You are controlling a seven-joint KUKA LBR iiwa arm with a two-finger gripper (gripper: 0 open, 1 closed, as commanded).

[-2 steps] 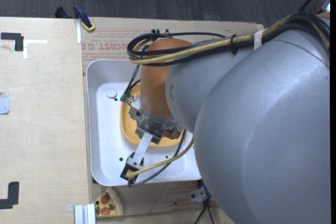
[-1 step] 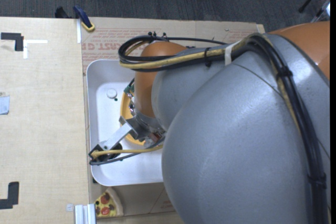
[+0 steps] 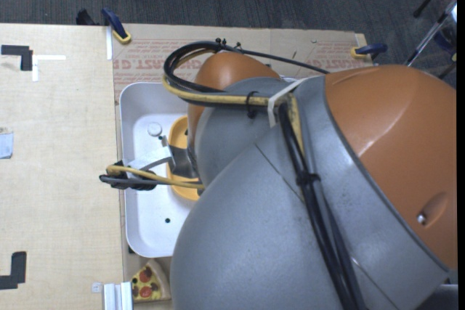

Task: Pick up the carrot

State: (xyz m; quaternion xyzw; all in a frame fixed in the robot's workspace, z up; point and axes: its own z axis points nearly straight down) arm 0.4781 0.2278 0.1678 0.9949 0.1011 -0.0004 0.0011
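Arm (image 3: 327,192) fills the lower right, reaching over the bin (image 3: 142,221) at centre left; pincer state cannot be told.

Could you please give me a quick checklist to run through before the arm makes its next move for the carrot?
1. Carrot located: cannot tell; the arm covers most of the bin.
2. Arm over the bin: ok.
3. Jaws' state: cannot tell.
4. Carrot in the jaws: cannot tell.
5. Cable away from the bin: not ok; a loop hangs across its left rim.
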